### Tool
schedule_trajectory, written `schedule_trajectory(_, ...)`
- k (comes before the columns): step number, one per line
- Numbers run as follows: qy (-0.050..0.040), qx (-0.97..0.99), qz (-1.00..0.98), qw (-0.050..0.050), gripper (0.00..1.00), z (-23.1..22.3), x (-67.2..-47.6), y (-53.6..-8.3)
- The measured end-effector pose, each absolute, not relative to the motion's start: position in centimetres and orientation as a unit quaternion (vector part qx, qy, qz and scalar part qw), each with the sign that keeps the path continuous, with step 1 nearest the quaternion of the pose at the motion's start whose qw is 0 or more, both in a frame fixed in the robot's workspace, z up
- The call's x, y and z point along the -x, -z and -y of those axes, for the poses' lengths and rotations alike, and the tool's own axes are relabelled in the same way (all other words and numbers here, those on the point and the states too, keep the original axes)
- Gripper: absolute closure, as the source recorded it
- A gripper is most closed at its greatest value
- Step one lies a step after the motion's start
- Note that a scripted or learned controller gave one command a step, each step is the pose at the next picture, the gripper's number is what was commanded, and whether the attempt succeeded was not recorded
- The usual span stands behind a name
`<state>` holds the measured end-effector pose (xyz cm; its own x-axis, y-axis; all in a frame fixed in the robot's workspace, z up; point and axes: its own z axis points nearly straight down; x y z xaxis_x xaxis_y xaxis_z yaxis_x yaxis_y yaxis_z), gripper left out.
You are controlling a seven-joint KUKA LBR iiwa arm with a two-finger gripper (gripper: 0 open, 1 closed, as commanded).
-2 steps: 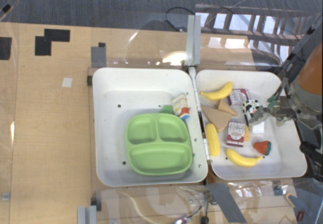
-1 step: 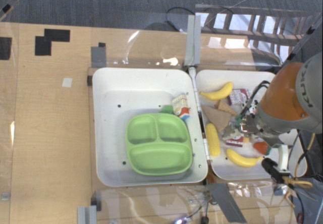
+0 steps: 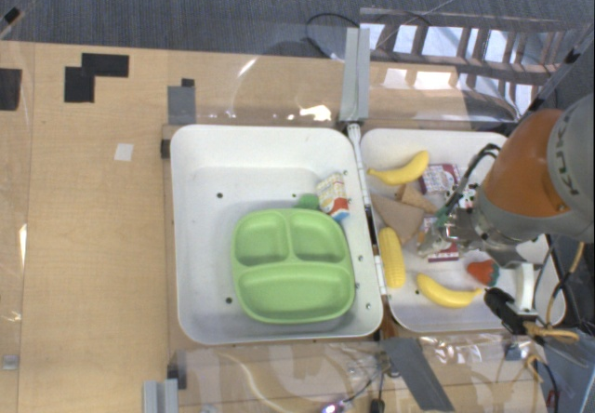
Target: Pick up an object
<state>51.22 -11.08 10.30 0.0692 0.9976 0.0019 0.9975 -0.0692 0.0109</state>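
My gripper (image 3: 444,233) is low in the right bin (image 3: 409,313), over a clutter of small items at its middle. Around it lie a yellow banana (image 3: 402,169) at the back, a second banana (image 3: 448,291) at the front and a corn cob (image 3: 391,258) along the left wall. A brown wedge-shaped piece (image 3: 400,212) and a dark red packet (image 3: 435,180) sit just behind the gripper. A small red-orange object (image 3: 481,271) lies to its right. The arm's orange band (image 3: 521,174) hides the bin's right part.
The left bin (image 3: 200,216) holds a green divided plate (image 3: 293,264) and a small white and red packet (image 3: 333,194) by the plate's back right corner. A metal post (image 3: 351,76) stands behind the divide between the bins.
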Motion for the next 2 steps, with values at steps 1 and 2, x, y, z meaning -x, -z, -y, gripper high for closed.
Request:
schedule_trajectory(1, -0.0028, -0.743, -0.669, 0.002, 1.00, 3.8, -53.1, -20.4)
schedule_trajectory(2, -0.0013, -0.631, -0.776, 0.002, 1.00, 5.4, -57.9, -20.3)
